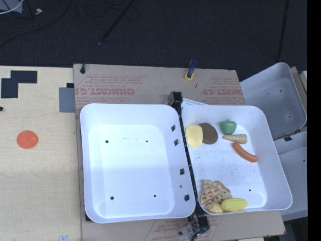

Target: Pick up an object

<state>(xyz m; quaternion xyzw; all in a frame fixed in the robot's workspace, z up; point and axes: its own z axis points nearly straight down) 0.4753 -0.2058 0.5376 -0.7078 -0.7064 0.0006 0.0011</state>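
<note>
The right bin [271, 149] holds several toy foods. A pale yellow piece [193, 135] lies near its left wall, touching a brown round piece [209, 133]. A green pepper [228, 126] sits further right, with a small tan piece [235, 138] just below it and an orange-red sausage [245, 152] beside that. At the bin's front lie a waffle-patterned slice [214, 191] and a yellow corn cob [233, 204].
The left bin [95, 134] adjoins the right one along a black clamp strip [183, 157]. Both rest on a cardboard sheet [130, 87]. A grey metal plate [276, 92] lies at the right. An orange disc [27, 139] marks the wooden bench at left.
</note>
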